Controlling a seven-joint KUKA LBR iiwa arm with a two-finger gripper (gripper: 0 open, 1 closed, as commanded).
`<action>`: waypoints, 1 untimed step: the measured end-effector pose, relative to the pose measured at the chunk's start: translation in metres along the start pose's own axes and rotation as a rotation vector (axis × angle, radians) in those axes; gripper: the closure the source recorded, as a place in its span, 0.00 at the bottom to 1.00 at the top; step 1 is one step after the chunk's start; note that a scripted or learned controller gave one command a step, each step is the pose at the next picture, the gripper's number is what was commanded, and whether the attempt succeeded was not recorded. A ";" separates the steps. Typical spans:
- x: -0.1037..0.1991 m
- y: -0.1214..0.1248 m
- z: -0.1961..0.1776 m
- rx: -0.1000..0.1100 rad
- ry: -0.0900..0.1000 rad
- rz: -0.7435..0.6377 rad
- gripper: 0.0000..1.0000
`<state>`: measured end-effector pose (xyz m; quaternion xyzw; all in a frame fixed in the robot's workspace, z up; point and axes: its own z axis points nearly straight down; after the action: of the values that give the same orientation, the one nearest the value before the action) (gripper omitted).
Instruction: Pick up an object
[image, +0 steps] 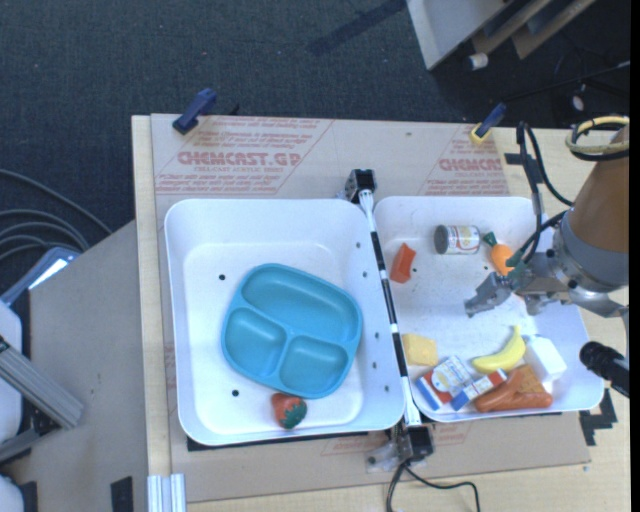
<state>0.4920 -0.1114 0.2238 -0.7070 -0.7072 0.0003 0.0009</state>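
**Gripper low over the right bin, nothing taken**

Right now the gripper (487, 297) hangs low in the right bin (425, 212), its dark fingers pointing left over a bare patch of floor. Whether they are spread or pressed together cannot be told from this slant; no object sits between them.

Any piece would serve the task, and most lie crowded at the near end of that bin: a yellow banana (499, 353) lying against an orange carrot (513, 394), a small red and white carton (453, 378) beside them, and a yellow wedge (420, 349) near the divider. Farther off lie a small can (458, 239) on its side and an orange block (402, 262), each well apart from its neighbours, so probably easier to close on.

The left bin (190, 300) carries a blue divided plate (291, 329) and, at its near edge, a strawberry (288, 409). From here the banana looks the nearest target, just near-right of the fingers.
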 end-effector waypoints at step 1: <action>-0.015 -0.008 0.119 0.001 0.000 0.001 0.00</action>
<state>0.4840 -0.1262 0.1048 -0.7074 -0.7068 0.0005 0.0013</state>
